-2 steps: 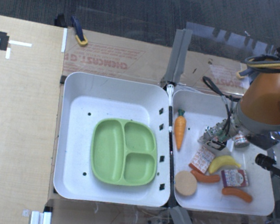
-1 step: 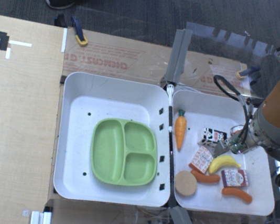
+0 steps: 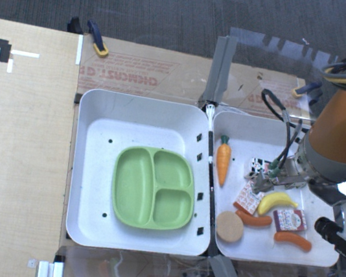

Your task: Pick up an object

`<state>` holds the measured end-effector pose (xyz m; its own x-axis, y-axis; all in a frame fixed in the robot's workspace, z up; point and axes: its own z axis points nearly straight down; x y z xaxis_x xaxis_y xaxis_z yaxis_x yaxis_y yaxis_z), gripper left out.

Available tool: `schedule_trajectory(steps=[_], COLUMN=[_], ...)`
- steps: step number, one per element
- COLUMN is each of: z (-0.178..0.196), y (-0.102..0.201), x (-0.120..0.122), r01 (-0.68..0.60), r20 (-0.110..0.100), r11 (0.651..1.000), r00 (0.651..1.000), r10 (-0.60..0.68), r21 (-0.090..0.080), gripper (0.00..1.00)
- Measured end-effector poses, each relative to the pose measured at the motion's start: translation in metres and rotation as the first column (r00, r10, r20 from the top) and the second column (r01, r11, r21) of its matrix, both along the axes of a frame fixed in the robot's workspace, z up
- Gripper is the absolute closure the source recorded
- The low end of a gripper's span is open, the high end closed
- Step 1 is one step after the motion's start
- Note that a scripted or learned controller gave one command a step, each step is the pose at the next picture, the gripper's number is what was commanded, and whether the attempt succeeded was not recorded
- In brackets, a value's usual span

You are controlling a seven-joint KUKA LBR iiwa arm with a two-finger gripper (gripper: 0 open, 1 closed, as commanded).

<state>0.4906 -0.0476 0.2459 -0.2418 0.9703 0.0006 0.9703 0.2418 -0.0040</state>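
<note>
The right bin [image 3: 244,128] holds a carrot [image 3: 222,163], a yellow banana [image 3: 278,201], two red-orange sausages [image 3: 253,219] [image 3: 293,240], two red-and-white packets [image 3: 247,195] [image 3: 290,220], a round tan disc [image 3: 230,227] and a small black-and-white item [image 3: 258,166]. My gripper [image 3: 262,180] is low in this bin, just below the black-and-white item and above the left packet, close to the banana's left end. The grey arm with its orange band [image 3: 345,127] covers the bin's right part.
The left bin [image 3: 85,153] holds a green divided plate [image 3: 153,188]. A metal divider [image 3: 219,76] stands between the bins at the back. Cables [image 3: 276,109] hang near the wrist. Cardboard and tools lie on the bench to the left.
</note>
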Motion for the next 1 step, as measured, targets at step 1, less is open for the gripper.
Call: schedule_trajectory(steps=[1], z=[0.1481], y=[0.0035], x=[-0.0118], r01=[-0.077], r20=[0.004], r11=[0.997], r00=[0.997], r10=[0.077], r21=[-0.002], gripper=[1.00])
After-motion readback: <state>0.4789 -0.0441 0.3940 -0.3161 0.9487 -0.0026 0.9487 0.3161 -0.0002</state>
